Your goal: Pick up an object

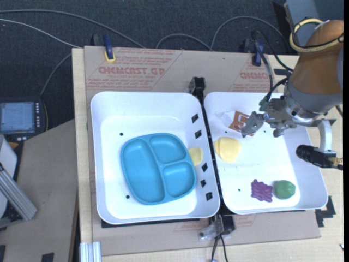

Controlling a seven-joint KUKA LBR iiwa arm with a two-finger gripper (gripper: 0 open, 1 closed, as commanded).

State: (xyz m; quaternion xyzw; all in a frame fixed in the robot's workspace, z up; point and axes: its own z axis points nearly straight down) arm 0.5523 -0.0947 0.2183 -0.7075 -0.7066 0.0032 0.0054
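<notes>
My bench (136,64) is a cardboard-brown sheet with red printing along its top, held by a blue clamp (109,52) at upper left and another clamp (257,52) at upper right. Cables (49,21) loop across the dark floor above it. At the left edge of the frame sits a small monitor (19,117) with a lit screen, and a metal rail (13,192) slants through the lower left corner.
</notes>
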